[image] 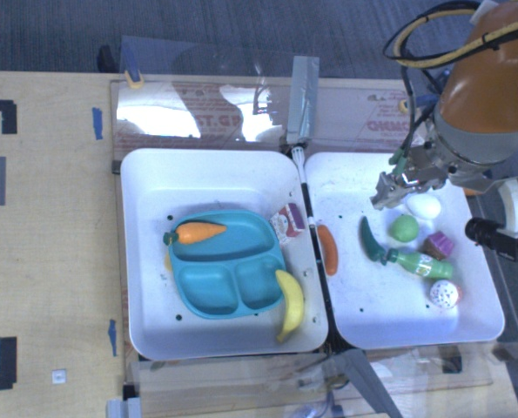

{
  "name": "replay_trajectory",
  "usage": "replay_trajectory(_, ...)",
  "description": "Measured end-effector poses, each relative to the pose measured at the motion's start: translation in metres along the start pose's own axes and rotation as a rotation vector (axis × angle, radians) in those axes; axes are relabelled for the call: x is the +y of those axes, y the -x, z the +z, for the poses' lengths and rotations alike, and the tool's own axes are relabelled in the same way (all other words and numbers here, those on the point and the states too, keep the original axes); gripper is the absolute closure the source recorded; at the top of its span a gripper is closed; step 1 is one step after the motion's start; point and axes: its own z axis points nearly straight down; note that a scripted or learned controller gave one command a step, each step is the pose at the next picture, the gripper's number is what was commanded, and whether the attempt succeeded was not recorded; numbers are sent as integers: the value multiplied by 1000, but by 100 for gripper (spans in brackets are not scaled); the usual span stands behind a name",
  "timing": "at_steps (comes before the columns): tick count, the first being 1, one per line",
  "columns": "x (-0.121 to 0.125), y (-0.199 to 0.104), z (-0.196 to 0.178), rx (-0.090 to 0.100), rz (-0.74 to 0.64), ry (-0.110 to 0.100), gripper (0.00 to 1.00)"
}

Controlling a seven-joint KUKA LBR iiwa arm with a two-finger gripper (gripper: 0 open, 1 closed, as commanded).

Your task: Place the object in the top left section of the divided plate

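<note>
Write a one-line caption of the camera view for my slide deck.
End effector hovers over the right bin of toys; a carrot lies in the blue divided plate in the left bin.

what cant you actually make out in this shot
- Gripper, camera view: too small and blurred to tell how it is set, or whether it holds anything.
- Small packet beside the blue divided plate: print too small to read.
- Arm: cut off by the top and right edges.
</note>
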Motion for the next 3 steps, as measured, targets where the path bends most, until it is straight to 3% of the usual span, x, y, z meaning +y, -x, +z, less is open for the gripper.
replay_trajectory(1,1,-1,-9,-1,-2,1,100)
replay_trajectory(2,66,-74,59,4,51,-10,100)
replay_trajectory(3,-1,-62,21,3,-94,-6,100)
